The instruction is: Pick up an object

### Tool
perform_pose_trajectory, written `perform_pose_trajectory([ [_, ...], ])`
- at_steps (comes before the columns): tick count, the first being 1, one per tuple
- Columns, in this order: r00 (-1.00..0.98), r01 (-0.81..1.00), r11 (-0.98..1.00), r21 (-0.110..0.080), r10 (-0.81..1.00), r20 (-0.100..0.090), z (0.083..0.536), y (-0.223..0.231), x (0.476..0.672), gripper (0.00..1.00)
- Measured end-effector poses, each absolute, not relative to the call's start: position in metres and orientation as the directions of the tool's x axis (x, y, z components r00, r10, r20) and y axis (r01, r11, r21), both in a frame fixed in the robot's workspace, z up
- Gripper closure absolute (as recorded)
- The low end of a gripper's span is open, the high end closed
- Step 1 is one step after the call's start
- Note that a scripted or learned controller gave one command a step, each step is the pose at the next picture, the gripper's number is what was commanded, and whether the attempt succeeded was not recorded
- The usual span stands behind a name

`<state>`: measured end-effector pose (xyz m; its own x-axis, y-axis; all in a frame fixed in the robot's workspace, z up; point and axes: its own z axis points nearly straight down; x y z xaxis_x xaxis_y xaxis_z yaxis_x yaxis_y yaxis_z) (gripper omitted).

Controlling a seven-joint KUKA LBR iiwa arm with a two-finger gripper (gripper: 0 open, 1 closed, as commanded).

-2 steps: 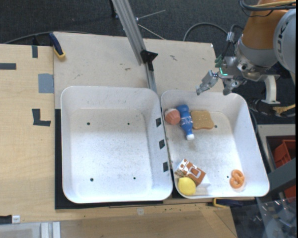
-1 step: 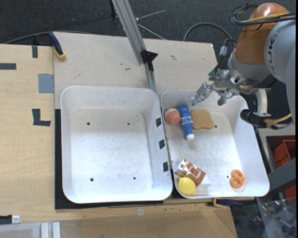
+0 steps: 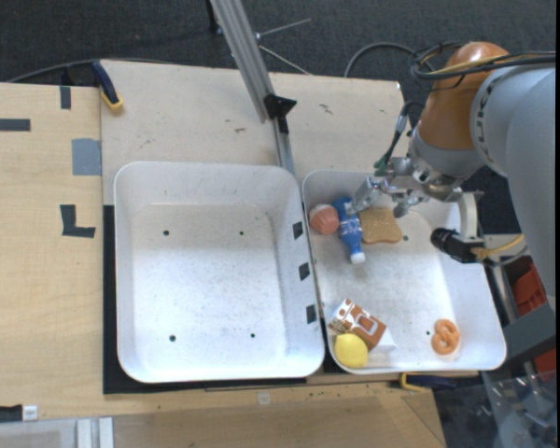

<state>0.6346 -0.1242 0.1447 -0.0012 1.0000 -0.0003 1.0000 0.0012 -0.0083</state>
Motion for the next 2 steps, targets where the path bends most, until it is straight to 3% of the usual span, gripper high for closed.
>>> perform_pose_trajectory([
  [1,0.0,1.0,0.0,0.001,1.0,-0.007,0.094,-0.127,0.635,0.0],
  [2,-0.001,1.0,0.001,0.002,1.0,-0.006,0.107,-0.126,0.635,1.0],
])
